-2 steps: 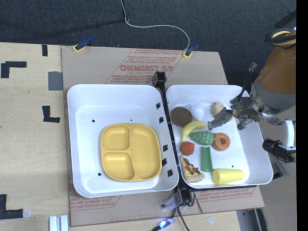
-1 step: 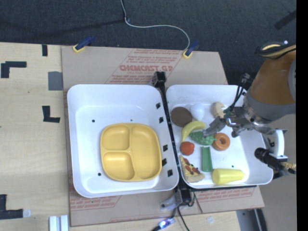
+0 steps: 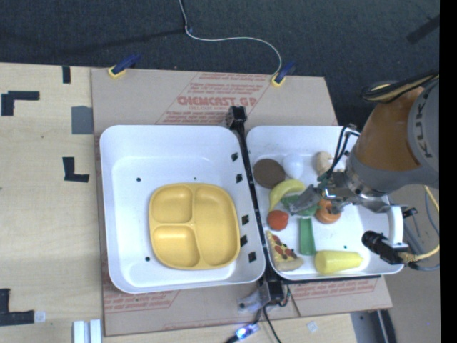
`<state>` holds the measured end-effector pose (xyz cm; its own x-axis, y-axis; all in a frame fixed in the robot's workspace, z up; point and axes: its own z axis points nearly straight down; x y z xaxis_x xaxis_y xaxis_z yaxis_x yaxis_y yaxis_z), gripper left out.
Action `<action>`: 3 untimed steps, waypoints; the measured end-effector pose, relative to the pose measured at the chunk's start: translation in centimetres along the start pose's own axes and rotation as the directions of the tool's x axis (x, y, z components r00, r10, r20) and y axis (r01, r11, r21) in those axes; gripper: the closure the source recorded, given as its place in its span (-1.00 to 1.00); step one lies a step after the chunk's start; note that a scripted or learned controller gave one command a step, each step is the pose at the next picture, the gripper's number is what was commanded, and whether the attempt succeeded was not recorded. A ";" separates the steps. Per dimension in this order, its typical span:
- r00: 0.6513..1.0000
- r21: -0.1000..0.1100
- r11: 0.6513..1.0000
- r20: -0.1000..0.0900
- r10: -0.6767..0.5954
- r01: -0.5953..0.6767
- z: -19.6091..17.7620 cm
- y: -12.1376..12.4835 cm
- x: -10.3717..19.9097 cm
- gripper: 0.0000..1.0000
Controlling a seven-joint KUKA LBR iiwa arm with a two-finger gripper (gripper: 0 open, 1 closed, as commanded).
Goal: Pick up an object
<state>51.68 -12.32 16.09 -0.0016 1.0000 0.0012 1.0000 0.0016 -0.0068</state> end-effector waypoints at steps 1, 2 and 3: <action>1.000 0.001 1.000 -0.001 0.001 -0.001 5.1 -0.1 1.1 -1.00; 1.000 -0.004 1.000 0.001 0.000 0.000 7.8 -0.1 1.2 -1.00; 1.000 -0.006 1.000 0.002 0.001 -0.001 6.6 -0.1 1.1 1.00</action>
<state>51.52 -11.17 9.48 -0.0010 1.0000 -0.0012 1.0000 0.0010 -0.0009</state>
